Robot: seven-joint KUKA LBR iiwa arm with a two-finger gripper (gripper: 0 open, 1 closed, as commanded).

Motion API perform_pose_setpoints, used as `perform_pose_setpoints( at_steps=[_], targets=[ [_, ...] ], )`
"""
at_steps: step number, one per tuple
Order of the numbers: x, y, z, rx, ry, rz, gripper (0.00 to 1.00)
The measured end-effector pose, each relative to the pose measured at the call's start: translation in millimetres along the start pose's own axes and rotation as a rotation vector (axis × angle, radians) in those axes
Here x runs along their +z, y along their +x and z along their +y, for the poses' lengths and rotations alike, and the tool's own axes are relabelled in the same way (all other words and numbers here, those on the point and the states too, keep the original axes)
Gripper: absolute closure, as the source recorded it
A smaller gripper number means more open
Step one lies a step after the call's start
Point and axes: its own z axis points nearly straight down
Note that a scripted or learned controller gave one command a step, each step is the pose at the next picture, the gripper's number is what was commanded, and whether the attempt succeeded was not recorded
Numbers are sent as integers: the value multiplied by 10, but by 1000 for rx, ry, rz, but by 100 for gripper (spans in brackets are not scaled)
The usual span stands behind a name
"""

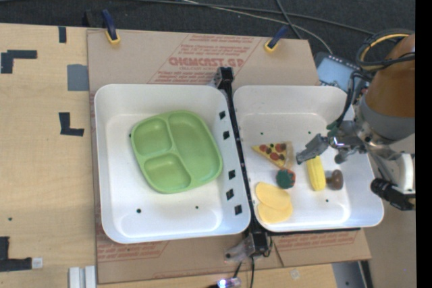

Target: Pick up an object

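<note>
**Grey arm with an orange band and dark fittings**

The arm [390, 101] is seen at the right as a rounded body, with a broad orange band on its upper part and a smooth grey section below it. Yellow and black cables [378, 47] are looped over the top of the orange part. A black cable [348, 101] is run down the arm's left side. Below the grey section, dark metal fittings are mounted, and a white block with a black part [393, 189] is fixed at the lower right. The pincer [322, 148] is formed of grey and dark pieces.
</note>
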Motion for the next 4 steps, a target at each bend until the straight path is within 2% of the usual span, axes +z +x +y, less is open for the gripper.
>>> perform_pose_setpoints(
  at_steps=[1,2,3,4],
  targets=[
    [-66,3,28,-4,-13,-2,0],
    [536,-19,-56,-3,-7,-1,0],
    [1109,-34,14,-2,-24,-11,0],
    [1140,-68,51,-1,-25,-10,0]
  ],
)
